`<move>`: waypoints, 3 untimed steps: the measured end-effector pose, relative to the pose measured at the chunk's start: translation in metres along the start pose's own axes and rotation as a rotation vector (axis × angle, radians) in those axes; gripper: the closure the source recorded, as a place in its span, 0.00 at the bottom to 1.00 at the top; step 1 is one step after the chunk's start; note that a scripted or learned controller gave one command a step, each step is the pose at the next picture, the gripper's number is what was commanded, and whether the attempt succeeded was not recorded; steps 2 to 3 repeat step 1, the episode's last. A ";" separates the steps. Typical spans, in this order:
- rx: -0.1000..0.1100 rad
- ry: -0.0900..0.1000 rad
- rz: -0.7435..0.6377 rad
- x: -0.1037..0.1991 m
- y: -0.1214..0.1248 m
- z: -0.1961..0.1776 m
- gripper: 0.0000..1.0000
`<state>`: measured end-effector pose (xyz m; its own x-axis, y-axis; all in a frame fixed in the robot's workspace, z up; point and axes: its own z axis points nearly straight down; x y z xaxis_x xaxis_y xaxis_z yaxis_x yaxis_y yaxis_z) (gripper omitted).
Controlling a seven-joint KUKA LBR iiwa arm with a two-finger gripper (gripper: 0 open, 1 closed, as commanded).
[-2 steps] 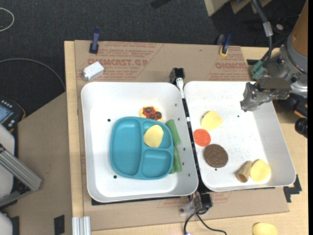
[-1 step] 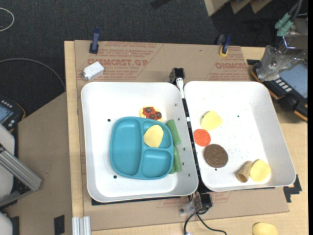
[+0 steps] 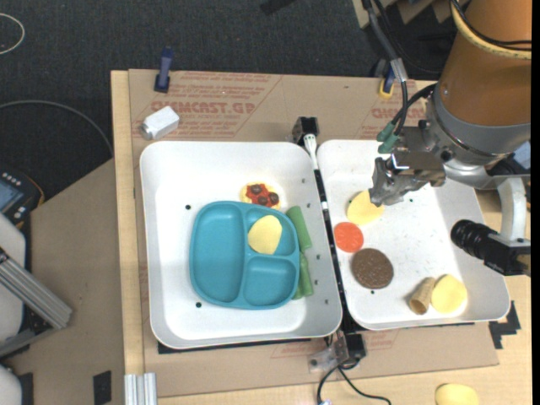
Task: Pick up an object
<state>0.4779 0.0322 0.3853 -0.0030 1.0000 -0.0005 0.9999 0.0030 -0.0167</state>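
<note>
We see the end effector (image 3: 381,194) lowered into the right bin (image 3: 472,302), its tip right at the upper edge of a pale yellow disc (image 3: 364,209) that lies flat on the bin floor. Whether it is released or clenched we cannot tell from this slanted view, and nothing shows the disc lifted, so we judge no grasp is made yet.

The disc looks like the likely target, since the arm (image 3: 485,66) stands almost straight over it. It is thin and flat, which we think makes it hard to pinch from above; it may slip away.

Just below it lies an orange disc (image 3: 348,236), and next to that a brown round cookie (image 3: 372,269). Near the bin's lower right corner a tan cone piece (image 3: 420,294) touches a yellow ball (image 3: 450,294). These sit apart enough that we expect the arm can reach one without knocking another, though the orange disc is close.

In the left bin (image 3: 160,251) a blue divided plate (image 3: 240,256) holds a yellow lump (image 3: 265,234) in its upper right compartment. A green strip (image 3: 300,247) lies along the plate's right side, and a small pizza-like piece (image 3: 261,195) sits just above the plate. Both bins rest side by side on the desk (image 3: 84,251), so things can be taken from either.
</note>
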 end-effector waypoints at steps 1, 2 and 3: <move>-0.017 0.001 -0.001 0.036 0.001 -0.006 1.00; -0.017 0.001 -0.001 0.036 0.001 -0.006 1.00; -0.017 0.001 -0.001 0.036 0.001 -0.006 1.00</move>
